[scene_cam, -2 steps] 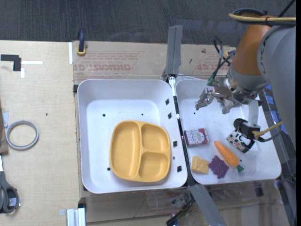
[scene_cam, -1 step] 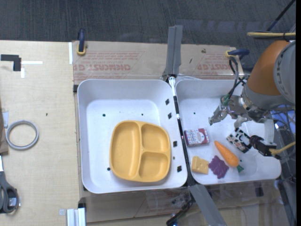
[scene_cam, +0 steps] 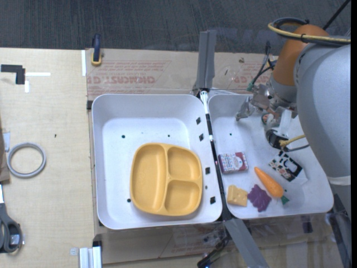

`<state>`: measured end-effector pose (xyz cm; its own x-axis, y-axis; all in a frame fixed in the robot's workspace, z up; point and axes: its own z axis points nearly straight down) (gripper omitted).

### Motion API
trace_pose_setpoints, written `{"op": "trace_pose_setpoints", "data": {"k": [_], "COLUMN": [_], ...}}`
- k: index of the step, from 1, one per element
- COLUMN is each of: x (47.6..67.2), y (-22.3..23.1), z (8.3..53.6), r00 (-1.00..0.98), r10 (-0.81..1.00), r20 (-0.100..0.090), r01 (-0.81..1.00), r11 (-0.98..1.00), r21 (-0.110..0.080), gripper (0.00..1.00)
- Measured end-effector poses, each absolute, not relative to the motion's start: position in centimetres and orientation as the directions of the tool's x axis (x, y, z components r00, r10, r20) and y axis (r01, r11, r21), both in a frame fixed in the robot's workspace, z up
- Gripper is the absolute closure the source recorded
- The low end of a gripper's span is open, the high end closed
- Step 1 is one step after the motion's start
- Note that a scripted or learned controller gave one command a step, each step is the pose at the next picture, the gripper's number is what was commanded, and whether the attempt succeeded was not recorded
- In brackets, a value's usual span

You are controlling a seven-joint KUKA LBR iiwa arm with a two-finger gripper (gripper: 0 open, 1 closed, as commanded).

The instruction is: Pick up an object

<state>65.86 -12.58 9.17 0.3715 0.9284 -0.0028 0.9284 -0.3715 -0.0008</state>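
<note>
Pincer [scene_cam: 249,109] up top of rt bin, state unclear; carrot [scene_cam: 269,183] well below it.

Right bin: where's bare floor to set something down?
The right bin has bare floor along its left wall, above the small pink packet, and in the strip between packet and hand. The front is crowded: cheese wedge, purple piece, carrot and a black-and-white card sit close together.
</note>
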Motion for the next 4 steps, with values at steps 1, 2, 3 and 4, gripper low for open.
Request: {"op": "trace_pose_setpoints", "data": {"k": [1,2,3,4], "x": [65.8,65.9,60.8,60.9], "y": [-18.2,-18.0,-19.5,-19.5], "z": [10.2,11.2,11.3,11.3], "r00": [0.425,0.42,0.37,0.37], "r10": [0.905,0.908,0.929,0.929], "r20": [-0.003,-0.005,-0.002,-0.002], "r01": [0.905,0.908,0.929,0.929], "r11": [-0.425,-0.42,-0.37,-0.37], "r21": [-0.001,-0.002,-0.002,-0.001], "gripper": [0.0,1.0,1.0,0.0]}}
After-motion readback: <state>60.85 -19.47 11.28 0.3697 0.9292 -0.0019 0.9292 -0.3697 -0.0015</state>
